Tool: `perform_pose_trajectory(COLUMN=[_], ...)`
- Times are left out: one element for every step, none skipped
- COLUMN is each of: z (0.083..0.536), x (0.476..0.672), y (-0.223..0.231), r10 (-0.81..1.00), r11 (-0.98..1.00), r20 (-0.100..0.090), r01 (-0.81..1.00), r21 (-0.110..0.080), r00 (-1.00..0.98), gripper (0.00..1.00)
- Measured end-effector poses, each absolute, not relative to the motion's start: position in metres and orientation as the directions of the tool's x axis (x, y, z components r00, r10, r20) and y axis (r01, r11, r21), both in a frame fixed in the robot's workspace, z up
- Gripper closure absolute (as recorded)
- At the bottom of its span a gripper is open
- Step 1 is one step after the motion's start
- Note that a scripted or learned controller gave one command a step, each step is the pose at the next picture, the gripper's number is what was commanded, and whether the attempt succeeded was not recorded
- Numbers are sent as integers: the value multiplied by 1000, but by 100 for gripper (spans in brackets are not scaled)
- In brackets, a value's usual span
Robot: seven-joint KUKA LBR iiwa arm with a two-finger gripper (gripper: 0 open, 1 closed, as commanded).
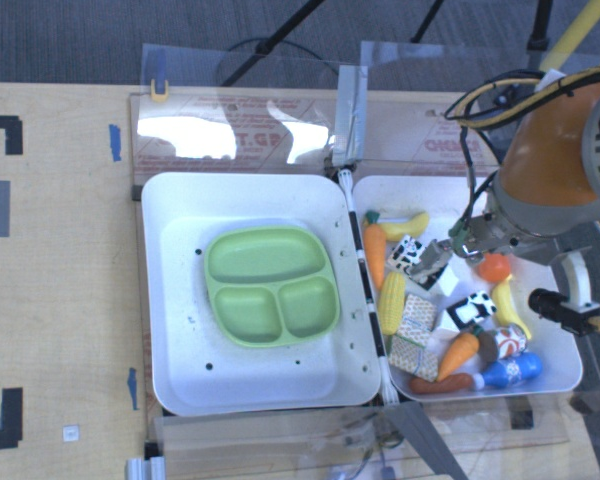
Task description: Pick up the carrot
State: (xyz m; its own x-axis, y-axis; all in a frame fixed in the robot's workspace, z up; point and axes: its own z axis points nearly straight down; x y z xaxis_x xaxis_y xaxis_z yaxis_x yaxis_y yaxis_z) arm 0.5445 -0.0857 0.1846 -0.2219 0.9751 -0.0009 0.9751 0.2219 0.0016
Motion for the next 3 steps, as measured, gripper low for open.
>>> perform_pose_trajectory(z=[174, 96, 106], x=[479, 495, 497], y=[-114, -117, -117], r10=[998, 944, 944], r11=[-60, -330, -331], r20=[2, 6, 7], r01=[998, 944, 943], r21=[-4, 19, 24], r00=[60, 330, 331], gripper=[0, 0, 100])
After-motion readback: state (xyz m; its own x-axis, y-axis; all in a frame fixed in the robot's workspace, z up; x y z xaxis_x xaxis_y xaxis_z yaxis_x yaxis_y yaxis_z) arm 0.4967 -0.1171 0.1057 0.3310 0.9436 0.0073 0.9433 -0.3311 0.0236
